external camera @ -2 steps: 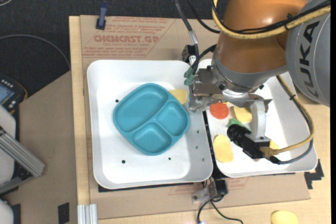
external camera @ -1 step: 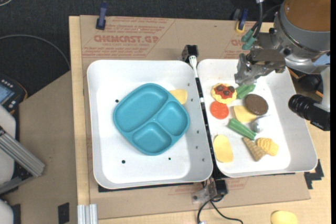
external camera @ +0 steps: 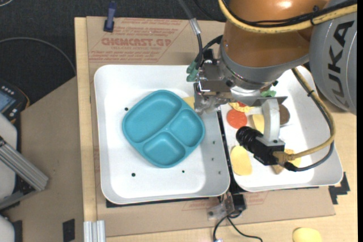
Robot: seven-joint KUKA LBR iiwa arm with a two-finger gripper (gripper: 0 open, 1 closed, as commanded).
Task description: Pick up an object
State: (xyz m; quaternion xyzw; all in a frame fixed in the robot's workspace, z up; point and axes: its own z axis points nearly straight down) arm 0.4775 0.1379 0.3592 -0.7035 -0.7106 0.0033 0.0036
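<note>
Your gripper (external camera: 204, 102) hangs low over the strip where the two bins meet, at the far right corner of the blue divided plate (external camera: 161, 128). From this angle you cannot tell whether it is open or closed, because the wrist body sits over it. You can see nothing held in it.

The plate is the nearest candidate for a pick. It lies flat in the left bin (external camera: 113, 170), turned at a slant, with its three compartments facing up, and its upper right rim is just beside or under the gripper. Which of the two, you cannot tell.

In the right bin (external camera: 309, 122), close to the gripper, you have a cluster of small pieces. An orange-red piece (external camera: 237, 118) lies nearest the divider. A pale yellow piece (external camera: 258, 122) lies just beside it, and a brown piece (external camera: 282, 115) sits further right. A yellow piece (external camera: 242, 161) lies nearer the front edge of that bin. The wrist hides part of this cluster.

The arm (external camera: 272, 14) with its orange band looms over the far side of the right bin, reaching in from the right.

Both bins rest on a cardboard sheet (external camera: 142, 37) with red print. A small blue item (external camera: 109, 17) lies at its far left corner. A yellow thing (external camera: 306, 234) lies off the bench at the lower right.
</note>
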